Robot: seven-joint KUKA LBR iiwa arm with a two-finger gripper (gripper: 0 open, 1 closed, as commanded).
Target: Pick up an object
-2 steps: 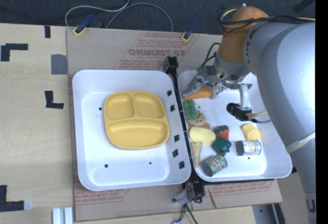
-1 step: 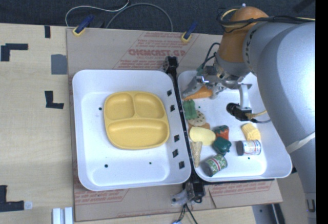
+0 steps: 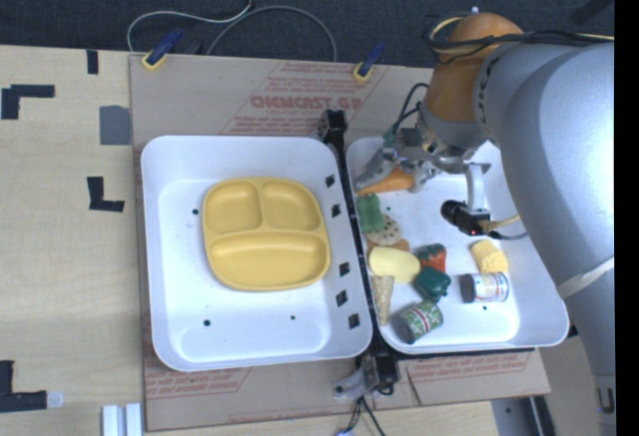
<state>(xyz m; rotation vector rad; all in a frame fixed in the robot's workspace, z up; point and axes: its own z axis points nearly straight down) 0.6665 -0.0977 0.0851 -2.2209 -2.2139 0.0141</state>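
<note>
The grey arm (image 3: 559, 135), with its orange band (image 3: 461, 65) above the wrist, is reaching in over the right bin (image 3: 539, 324) and is pointing its tool (image 3: 391, 165) down at that bin's upper left corner. Whether the tool is clenched or released cannot be told, since the wrist and cabling are covering it. An orange carrot-like piece (image 3: 389, 183) is lying directly under the tool tip, touching or nearly touching it; nothing shows that it is being grasped.

Just below the tool, a green leafy toy (image 3: 370, 213) is sitting against the bin's left wall, with a speckled cookie-like piece (image 3: 385, 231) beside it. Further below, a pale yellow lump (image 3: 393, 263) is resting next to a cone-shaped piece (image 3: 384, 298). Below and to the right of the tool, a dark green and red toy (image 3: 431, 269) is lying near a green can (image 3: 419, 319) on its side, a small white can (image 3: 486, 287) and a yellow corn piece (image 3: 488, 253).

To the left of the tool, across the divider, the left bin (image 3: 180, 324) is holding a yellow sectioned plate (image 3: 265, 232). Both bins are sitting on a cardboard sheet (image 3: 270, 100) on the wooden surface (image 3: 60, 264).
</note>
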